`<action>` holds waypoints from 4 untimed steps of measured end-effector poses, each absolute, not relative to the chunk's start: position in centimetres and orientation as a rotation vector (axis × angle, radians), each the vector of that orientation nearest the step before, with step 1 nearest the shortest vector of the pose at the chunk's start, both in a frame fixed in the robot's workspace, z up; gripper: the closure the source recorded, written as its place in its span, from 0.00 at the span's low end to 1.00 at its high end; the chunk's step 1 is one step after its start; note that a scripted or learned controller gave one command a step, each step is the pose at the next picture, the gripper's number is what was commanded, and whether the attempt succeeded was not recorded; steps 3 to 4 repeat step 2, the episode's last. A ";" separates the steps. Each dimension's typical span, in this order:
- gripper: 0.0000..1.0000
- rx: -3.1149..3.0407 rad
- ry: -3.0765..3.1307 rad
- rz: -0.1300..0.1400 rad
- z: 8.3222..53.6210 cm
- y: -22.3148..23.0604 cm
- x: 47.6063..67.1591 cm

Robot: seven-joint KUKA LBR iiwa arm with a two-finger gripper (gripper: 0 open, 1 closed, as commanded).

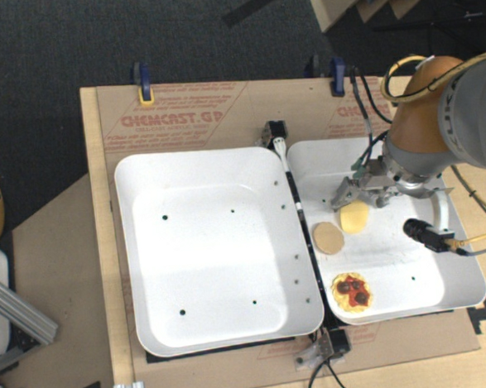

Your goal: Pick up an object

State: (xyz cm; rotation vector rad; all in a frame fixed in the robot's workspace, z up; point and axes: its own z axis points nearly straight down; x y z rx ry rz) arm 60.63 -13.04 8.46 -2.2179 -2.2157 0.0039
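Three small objects lie in the right bin [457, 286]. A pale yellow block [354, 218] sits near the bin's middle left. Just below and left of it is a tan round disc [328, 239]. A pizza-like round piece with red topping [351, 292] rests by the front wall. My gripper [363, 199] hangs over the back half of this bin, just above the yellow block, open, with nothing between its fingers. The grey arm with its orange band [423, 102] reaches in from the right.
The left bin [205, 250] adjoins the right one along a black divider strip [299, 218]. A black connector with a yellow cable [428, 236] hangs off the wrist over the right bin. Clamps [143, 81] hold the cardboard base at the back.
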 end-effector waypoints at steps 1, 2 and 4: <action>1.00 -2.224 -2.221 0.000 9.5 -13.2 60.9; 1.00 -2.220 -2.239 -0.018 19.2 -6.4 67.1; 1.00 -2.220 -2.239 -0.018 19.2 -6.4 67.1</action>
